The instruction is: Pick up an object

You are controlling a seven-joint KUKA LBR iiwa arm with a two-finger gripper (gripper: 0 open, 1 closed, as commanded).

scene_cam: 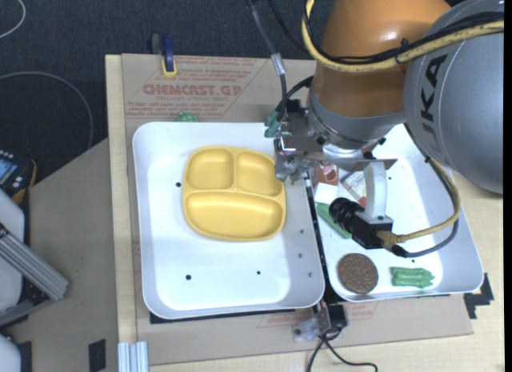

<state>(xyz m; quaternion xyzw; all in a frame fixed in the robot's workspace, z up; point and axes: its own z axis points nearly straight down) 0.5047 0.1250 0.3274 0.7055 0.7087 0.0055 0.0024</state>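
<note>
Camera view, looking down at a slant on two shallow white bins set side by side on a table (84, 218). A large grey arm (464, 98) with an orange band reaches in from the right of the view and covers the upper part of the right-hand bin (458, 244).

The tool (294, 162) hangs below the wrist, low over the dividing rims where the two bins meet, towards their far end. Its working end is crowded by metal parts and cables, so I cannot tell whether it is open or closed. Nothing can be seen held in it.

The left-hand bin (228, 278) holds one thing: a yellow plate (234, 194) with three compartments, lying flat. Its upper right corner sits just beside the tool, on the tool's left in the view.

The right-hand bin holds several small things. A red-and-white item (328, 174) lies just beside the tool on the other side, partly hidden under the wrist. A green strip (326, 217) lies nearer the viewer, close to the divider. Further towards the viewer are a brown disc (357, 273), lying flat, and a green piece (412, 276) beside it, both well apart from the tool.

No object has been picked up yet. The tool stands between two candidates, the plate's corner on one side and the red-and-white item on the other. Judging by position, either would need only a small sideways shift across a bin rim, whereas the disc and the green piece would need a longer travel towards the viewer.
</note>
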